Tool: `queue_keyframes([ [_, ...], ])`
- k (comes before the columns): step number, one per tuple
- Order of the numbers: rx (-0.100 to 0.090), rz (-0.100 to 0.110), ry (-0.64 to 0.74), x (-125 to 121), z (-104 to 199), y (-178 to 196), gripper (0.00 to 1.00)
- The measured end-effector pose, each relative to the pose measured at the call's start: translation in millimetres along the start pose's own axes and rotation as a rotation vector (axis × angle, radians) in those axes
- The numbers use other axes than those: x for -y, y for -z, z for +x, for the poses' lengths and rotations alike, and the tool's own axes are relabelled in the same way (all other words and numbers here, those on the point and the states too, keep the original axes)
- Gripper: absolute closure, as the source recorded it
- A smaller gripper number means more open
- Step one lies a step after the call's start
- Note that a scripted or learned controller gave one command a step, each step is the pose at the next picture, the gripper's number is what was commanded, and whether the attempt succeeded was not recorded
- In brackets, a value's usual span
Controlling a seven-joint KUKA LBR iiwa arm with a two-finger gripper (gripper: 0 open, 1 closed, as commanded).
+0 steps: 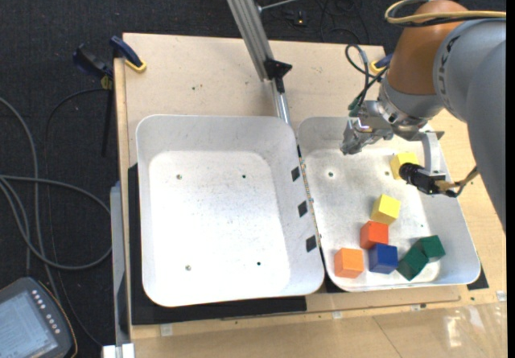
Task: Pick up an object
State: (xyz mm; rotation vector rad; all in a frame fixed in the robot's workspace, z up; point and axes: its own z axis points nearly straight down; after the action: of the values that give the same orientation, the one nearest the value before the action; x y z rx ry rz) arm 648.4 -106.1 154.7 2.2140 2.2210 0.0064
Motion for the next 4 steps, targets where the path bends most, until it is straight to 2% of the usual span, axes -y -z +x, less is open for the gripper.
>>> queue_keyframes([
  [1,0.000,0.000,-0.001,7.3,4.4,55.8,1.00],
  [2,0.000,0.006,0.000,6.9,4.7,46.5,1.00],
  [4,-0.003,0.009,0.004,38.7,117.7,45.2,1.00],
])
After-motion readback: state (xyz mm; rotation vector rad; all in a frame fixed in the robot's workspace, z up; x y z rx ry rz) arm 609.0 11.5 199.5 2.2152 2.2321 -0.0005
